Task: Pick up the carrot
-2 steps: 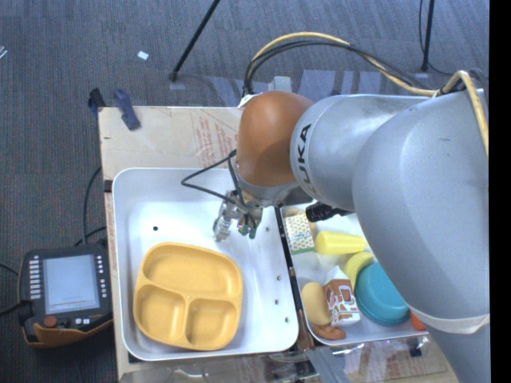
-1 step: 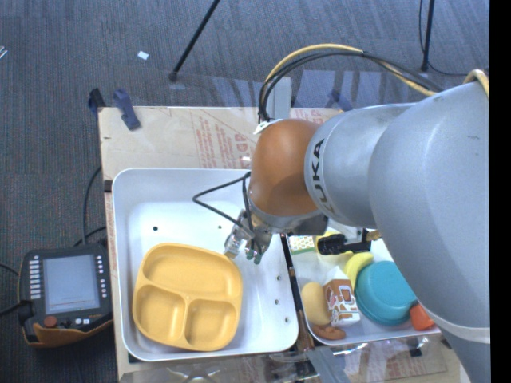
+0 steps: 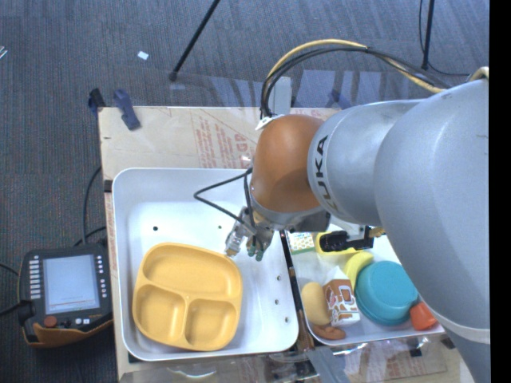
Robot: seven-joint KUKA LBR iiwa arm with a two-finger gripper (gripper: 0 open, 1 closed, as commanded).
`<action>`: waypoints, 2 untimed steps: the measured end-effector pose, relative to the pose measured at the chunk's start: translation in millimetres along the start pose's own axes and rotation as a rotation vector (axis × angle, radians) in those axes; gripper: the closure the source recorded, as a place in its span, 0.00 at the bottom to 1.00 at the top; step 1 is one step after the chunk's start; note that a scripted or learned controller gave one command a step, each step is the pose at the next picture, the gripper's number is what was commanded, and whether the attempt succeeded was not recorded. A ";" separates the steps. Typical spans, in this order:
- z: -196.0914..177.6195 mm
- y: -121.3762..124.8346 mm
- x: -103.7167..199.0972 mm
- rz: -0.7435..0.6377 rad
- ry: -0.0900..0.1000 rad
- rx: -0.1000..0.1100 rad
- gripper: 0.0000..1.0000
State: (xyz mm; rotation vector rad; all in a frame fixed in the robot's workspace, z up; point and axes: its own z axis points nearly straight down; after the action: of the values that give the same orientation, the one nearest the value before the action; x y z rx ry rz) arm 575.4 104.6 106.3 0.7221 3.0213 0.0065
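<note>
Carrot (image 3: 421,317) is, I judge, the small orange piece at the near right of the right bin (image 3: 359,343). It lies just beside the blue bowl (image 3: 386,292), perhaps touching it, and the arm (image 3: 399,182) covers its right end. I cannot tell how it is oriented.

To the left of the bowl stands a small carton (image 3: 343,303), with other small things packed close around it. In the left bin (image 3: 160,214) a yellow plate (image 3: 188,296) lies flat, nearer the camera than the gripper.

The gripper (image 3: 245,246) hangs over the left bin, just past the plate's far right corner, well apart from the carrot. I cannot tell how wide it stands, and I see nothing held in it.

The step in hand looks like the reach, and it is barely begun. To do it well:

- Lift first, so the gripper crosses both inner bin walls without catching them.
- Travel right and toward the near corner, above the carton and the bowl.
- Come down on the side of the carrot away from the bowl, since the bowl's rim leaves little room.
- Close across the carrot's narrow width.
- Check the grip before rising, because a round carrot may roll out.

The desk (image 3: 176,134) beyond the bins plays no part.
</note>
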 end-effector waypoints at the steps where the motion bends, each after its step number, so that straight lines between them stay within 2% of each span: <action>1: -0.5 -1.7 22.4 0.579 0.010 0.014 1.00; 2: -8.0 1.2 23.7 0.804 0.026 0.028 1.00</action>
State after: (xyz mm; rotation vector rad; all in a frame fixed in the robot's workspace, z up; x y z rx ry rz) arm 554.6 116.4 113.5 1.8682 2.5258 -0.0051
